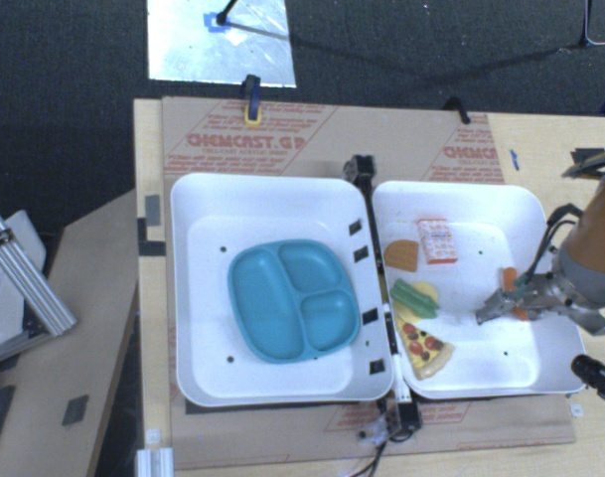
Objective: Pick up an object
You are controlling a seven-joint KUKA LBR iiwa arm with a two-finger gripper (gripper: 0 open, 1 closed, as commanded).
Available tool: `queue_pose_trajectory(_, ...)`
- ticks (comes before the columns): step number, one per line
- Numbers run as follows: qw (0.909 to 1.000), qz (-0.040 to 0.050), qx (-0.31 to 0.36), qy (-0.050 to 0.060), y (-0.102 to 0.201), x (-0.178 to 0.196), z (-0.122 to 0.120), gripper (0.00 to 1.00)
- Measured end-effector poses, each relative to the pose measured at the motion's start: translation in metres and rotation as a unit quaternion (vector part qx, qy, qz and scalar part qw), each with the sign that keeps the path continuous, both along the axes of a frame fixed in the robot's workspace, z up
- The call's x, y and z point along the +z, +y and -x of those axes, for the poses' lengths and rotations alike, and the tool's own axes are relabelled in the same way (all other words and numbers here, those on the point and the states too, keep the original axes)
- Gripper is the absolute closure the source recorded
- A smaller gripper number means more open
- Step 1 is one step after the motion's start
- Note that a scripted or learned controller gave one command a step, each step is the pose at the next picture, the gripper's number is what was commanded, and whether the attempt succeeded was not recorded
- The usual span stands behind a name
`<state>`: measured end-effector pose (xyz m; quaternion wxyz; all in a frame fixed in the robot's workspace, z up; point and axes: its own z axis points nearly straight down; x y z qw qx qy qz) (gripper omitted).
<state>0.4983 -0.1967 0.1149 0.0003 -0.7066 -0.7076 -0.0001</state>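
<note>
1. The gripper (493, 311) hangs low over the right bin (526, 207), toward its right edge; whether it is open or closed cannot be told.
2. An orange piece (509, 279) lies right at the tool, with nothing seen to be held.
3. Along the bin's left edge sit a pizza slice (424, 349), a green item (414, 297), a brown piece (402, 255) and a small carton (436, 240).
4. A good pick likely means centring on one piece, clear of the bin wall.
5. A blue divided plate (290, 299) rests in the left bin (203, 207).
</note>
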Motion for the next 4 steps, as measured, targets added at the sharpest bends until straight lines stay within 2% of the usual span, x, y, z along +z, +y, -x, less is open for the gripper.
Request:
queue_pose_trajectory(1,1.0000,0.0009,0.000,-0.002,-0.001,0.012,-0.001,1.00)
queue_pose_trajectory(2,1.0000,0.0016,0.000,-0.003,-0.003,0.065,0.008,1.00)
queue_pose_trajectory(4,1.0000,0.0013,0.001,-0.003,-0.002,0.144,0.002,1.00)
